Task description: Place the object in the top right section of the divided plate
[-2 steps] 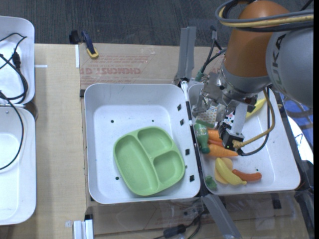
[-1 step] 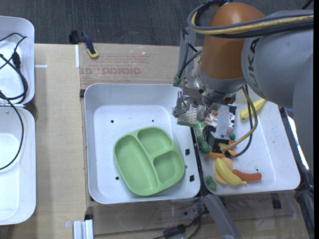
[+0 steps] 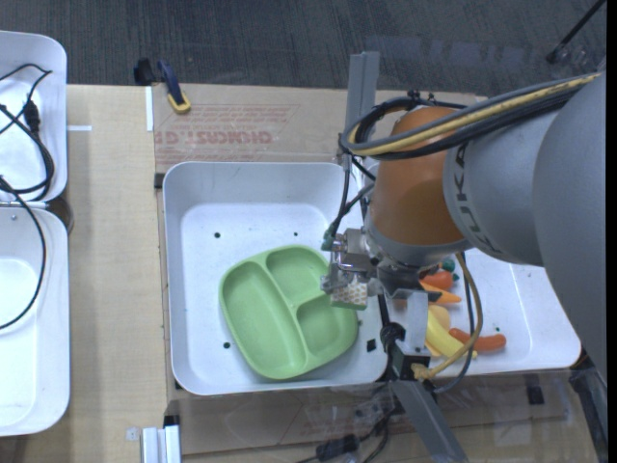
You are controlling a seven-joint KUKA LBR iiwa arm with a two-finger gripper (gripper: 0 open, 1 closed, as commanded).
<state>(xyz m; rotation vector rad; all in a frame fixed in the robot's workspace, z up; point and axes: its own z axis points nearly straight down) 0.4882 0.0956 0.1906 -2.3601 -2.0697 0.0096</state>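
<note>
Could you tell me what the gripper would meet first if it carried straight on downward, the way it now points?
Most likely the green divided plate: the gripper hangs over its right edge, beside the small section. Height is hard to judge from this slanted view, so it might instead touch the white bin floor just beside the plate.

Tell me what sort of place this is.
Probably a robotics lab bench for pick-and-place trials: a robot arm reaches over two white bins, one holding a green divided plate, the other toy food; cables lie at the left.
</note>
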